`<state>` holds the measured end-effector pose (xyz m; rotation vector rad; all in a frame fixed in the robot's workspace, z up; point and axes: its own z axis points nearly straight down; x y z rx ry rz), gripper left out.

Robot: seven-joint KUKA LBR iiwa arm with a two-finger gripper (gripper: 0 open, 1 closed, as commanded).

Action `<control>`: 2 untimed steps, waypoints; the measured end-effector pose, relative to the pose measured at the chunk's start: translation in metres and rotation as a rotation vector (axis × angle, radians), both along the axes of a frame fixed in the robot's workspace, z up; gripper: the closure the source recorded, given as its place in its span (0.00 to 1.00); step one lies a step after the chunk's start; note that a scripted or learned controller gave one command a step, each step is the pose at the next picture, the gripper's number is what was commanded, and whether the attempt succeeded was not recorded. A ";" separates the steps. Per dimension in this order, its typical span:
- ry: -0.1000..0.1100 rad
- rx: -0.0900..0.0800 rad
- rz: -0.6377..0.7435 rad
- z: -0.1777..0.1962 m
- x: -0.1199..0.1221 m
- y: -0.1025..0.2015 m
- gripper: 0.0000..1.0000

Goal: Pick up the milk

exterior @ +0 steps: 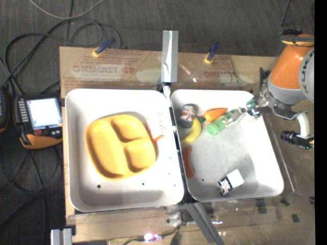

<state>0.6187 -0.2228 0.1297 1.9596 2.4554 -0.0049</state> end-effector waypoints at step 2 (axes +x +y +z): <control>0.000 0.003 0.085 -0.013 -0.053 0.046 0.00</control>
